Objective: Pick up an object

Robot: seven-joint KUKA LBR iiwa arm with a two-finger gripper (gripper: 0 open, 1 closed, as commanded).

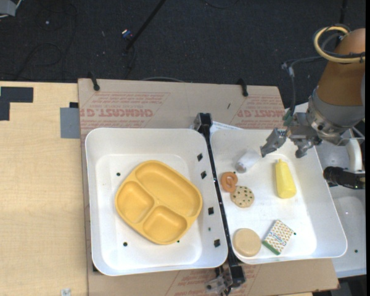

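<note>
One fixed camera — high above the bench (pixel 37 184); angled down over both bins (pixel 105 165).

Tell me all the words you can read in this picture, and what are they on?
"CHEMCAST. GP", printed in red and upside down from this camera, on the brown sheet behind the bins; it repeats to the right.
Faint red print on the same sheet by the front edge: too blurred to read.
Pattern on the small green and white packet: too small to read.
</note>
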